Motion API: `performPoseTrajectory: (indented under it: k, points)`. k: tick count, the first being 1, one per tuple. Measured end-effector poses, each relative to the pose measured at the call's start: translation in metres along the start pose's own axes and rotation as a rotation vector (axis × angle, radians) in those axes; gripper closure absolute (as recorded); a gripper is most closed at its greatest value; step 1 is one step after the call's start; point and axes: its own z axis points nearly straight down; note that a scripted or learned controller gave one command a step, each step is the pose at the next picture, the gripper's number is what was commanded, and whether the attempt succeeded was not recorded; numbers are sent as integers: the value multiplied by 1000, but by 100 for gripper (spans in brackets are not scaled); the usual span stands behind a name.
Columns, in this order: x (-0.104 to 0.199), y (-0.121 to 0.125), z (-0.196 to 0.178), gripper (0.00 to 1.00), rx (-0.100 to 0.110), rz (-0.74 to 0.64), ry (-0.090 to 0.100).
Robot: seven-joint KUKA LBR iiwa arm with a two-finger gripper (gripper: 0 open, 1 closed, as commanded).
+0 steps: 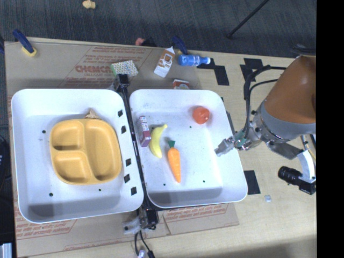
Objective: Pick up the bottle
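Bottle (193,61) is lying untouched near the surface's far edge, outside both bins; we are hovering our pincer (226,147), its state unclear, over the right bin's (236,181) right rim.

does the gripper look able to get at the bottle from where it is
Probably yes. The bottle lies on the bench behind the right bin, outside both bins, with open bench around it. The gripper sits at that bin's right rim, with nothing tall between them.
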Motion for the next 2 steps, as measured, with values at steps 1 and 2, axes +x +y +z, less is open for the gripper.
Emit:
performPoseTrajectory:
  k: [1,2]
  points:
    - [-22,-8,4,100,1,440,0]
    - [33,10,70,100,3,348,3]
